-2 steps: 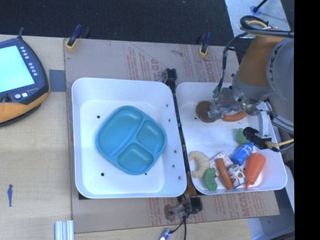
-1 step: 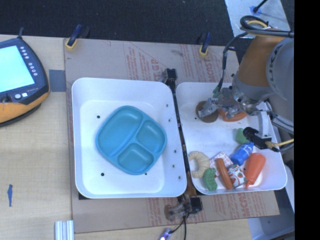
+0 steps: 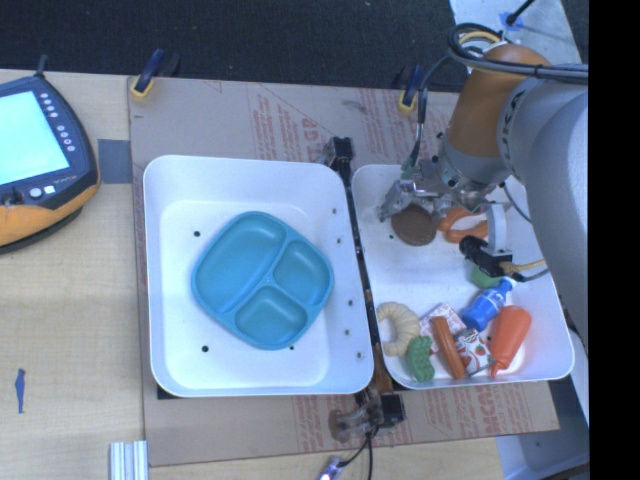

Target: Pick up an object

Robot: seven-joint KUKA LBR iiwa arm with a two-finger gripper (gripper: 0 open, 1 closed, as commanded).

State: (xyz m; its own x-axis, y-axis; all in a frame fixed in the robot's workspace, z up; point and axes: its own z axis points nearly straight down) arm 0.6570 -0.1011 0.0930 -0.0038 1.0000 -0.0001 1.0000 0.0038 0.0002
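Note:
My gripper (image 3: 408, 200) hangs low over the far end of the right bin (image 3: 560, 363), directly above and touching the top of a brown round object (image 3: 413, 228). An orange piece (image 3: 462, 224) lies just right of that object, partly under the wrist. Toward the near end of the bin lie a blue bottle (image 3: 487, 305), a red-orange carrot (image 3: 509, 336), a pale croissant (image 3: 397, 321), a green vegetable (image 3: 420, 360), a sausage (image 3: 449, 355) and a small printed packet (image 3: 472, 347). Nothing is seen lifted off the bin floor.
The left bin (image 3: 160, 268) holds a blue divided plate (image 3: 262, 279). A green piece (image 3: 484, 279) lies by the right bin's right wall. A tablet-like controller (image 3: 35, 158) rests on the bench at far left. Clamps (image 3: 148, 73) sit at the board's far edge.

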